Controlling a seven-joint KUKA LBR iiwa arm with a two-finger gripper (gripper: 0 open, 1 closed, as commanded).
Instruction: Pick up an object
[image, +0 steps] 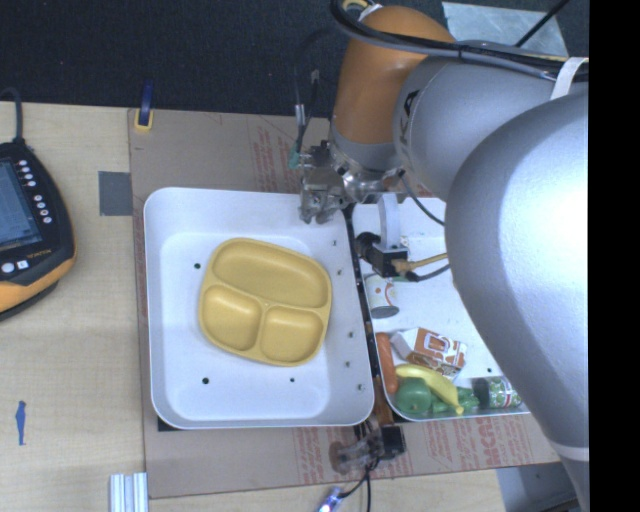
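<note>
Nearest the camera, at the near edge of the right bin (400, 415), lies a small heap of toy food: a green pepper (415, 398) with a yellow banana (432, 384) across it, an orange carrot (386, 358) just to the left, a small printed box (440, 350) behind, and a dark green-labelled item (495, 392) at the right, partly hidden under the arm (510, 200). Any of these could serve as the object to pick, and all lie untouched in the bin.

The left bin (165, 300) holds a yellow divided tray (265, 300), lying flat near its middle, well apart from the heap.

Farther back, the claw (320, 205) hangs over the far right corner of the left bin, close to the rim between the two bins. Nothing is visible between its fingers; whether they stand open or closed I cannot tell from this slant.

As I judge it, the pick is not yet made: approach, grasp and lift all remain. The yellow tray is the closest thing to the claw. The bulky arm covers much of the right bin, and the rim could obstruct a crossing move.

On the bench (80, 400) at far left sits a control pendant (25, 230), clear of the work.
</note>
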